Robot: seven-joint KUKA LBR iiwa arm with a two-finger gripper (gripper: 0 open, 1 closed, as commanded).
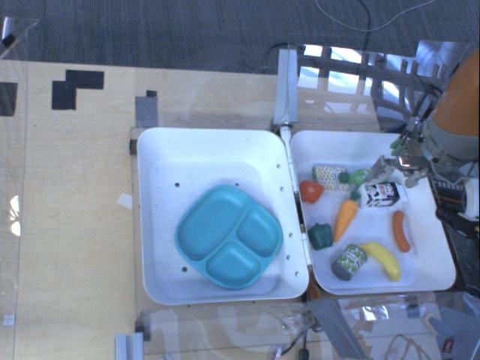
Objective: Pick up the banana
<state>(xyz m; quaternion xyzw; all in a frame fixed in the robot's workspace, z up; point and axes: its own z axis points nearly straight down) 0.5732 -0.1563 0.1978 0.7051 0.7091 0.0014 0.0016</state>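
Grey hand (395, 163) over right bin (442, 276), above milk carton (380, 193)

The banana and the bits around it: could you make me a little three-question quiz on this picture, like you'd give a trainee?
1. True or false: the banana lies in the same bin as the blue divided plate.
2. Which thing lies nearest the banana? A) the carrot B) the small can C) the tomato
3. Fill in: the gripper hangs over the ___ side of the right bin, away from the banana.

Key:
1. False; the banana is in the right bin, the plate in the left bin.
2. B
3. Far
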